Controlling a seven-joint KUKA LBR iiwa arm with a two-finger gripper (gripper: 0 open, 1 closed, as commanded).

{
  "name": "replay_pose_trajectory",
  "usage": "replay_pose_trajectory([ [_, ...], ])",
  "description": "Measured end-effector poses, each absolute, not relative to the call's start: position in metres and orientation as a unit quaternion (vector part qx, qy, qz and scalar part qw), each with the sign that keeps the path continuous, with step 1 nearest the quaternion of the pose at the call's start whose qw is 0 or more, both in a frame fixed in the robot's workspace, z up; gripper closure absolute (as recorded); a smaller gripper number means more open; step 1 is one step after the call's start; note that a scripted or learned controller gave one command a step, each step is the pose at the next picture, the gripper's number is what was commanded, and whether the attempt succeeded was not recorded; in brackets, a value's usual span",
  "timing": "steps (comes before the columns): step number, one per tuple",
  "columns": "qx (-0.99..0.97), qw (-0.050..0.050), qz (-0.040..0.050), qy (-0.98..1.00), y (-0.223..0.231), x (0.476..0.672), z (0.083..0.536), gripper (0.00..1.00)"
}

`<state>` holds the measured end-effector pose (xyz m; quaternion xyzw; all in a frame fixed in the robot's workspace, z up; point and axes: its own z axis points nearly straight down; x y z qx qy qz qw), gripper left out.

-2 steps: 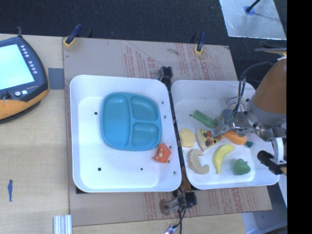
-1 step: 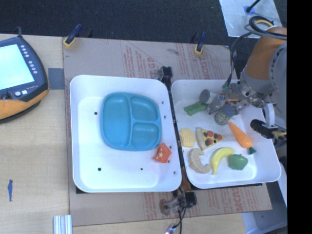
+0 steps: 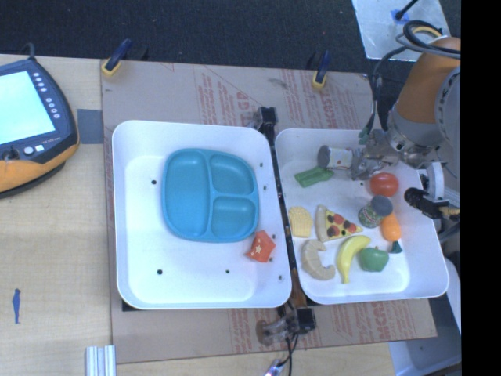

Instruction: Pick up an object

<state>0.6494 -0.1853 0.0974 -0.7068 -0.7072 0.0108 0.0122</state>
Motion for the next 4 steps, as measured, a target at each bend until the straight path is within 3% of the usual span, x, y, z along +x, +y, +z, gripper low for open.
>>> replay_pose_trajectory([
  [1,-0.707,0.012,0.0107,-0.707,-0.185,0.650,0.097,0.00],
  [2,-0.706,0.001,0.0020,-0.709,-0.204,0.593,0.092,0.00],
  [3,-0.705,0.002,0.0028,-0.710,-0.205,0.593,0.102,1.00],
  [4,-0.704,0.002,0.0030,-0.710,-0.205,0.593,0.102,0.00],
])
